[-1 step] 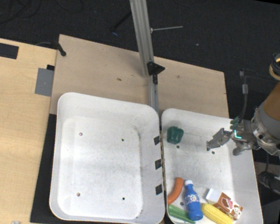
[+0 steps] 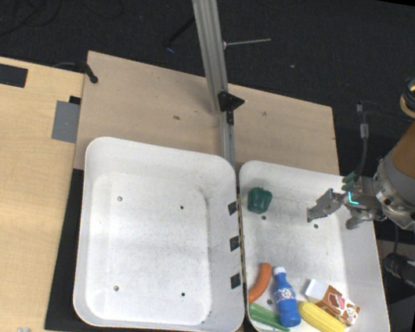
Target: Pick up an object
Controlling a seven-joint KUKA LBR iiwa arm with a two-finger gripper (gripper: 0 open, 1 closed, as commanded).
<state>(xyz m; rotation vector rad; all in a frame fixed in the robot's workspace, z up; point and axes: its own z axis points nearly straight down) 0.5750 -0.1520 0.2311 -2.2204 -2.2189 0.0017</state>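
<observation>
Over the right bin (image 2: pixel 380 271), near its far right rim, my gripper (image 2: pixel 340 212) hangs with fingers spread and nothing between them. Bare floor lies below and left of it. A green pepper (image 2: pixel 258 200) sits near the divider. Carrot (image 2: pixel 260 282), blue bottle (image 2: pixel 285 297), corn (image 2: pixel 323 319) and a small box (image 2: pixel 340 304) crowd the near edge.

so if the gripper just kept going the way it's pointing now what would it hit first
The gripper points left and downward over the right bin. Carried straight on, it would probably meet that bin's bare floor first. The green pepper lies farther along to the left, though depth is hard to judge from this view.
</observation>
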